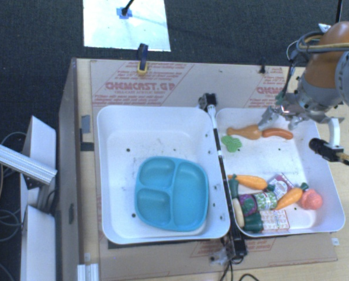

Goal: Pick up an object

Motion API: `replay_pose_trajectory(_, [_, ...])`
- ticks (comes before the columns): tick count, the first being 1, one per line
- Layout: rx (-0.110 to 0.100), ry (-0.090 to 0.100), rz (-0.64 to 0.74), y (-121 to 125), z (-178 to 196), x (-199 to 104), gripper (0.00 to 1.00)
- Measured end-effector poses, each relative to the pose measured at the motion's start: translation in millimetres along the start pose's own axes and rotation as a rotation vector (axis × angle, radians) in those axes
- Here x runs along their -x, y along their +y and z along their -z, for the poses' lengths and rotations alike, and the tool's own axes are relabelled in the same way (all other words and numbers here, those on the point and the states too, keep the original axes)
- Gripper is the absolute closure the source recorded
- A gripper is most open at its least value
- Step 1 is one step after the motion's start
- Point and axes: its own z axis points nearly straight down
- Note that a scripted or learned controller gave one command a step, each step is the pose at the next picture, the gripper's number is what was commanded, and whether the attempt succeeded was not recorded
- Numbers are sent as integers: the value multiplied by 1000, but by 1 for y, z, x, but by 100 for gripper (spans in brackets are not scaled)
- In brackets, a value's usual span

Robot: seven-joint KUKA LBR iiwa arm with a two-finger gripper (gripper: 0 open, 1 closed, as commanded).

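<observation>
Fingers (268, 117) are standing spread and empty, the gripper (282, 116) hovering over the right bin's (323, 174) far edge; closing there risks pinching air beside the sausage (277, 134).

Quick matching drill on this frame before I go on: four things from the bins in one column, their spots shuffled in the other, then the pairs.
Things:
1. blue divided plate
2. sausage
3. pink ball
4. green leaf piece

Places:
A. right bin, near right corner
B. left bin, near half
C. right bin, far side, just under the gripper
D. right bin, far left, by the divider

Pairs: 1-B, 2-C, 3-A, 4-D
</observation>
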Motion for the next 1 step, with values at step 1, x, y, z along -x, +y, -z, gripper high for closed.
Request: replay_pose_trajectory(1, [-7,2,-2,-71,-47,-40,0])
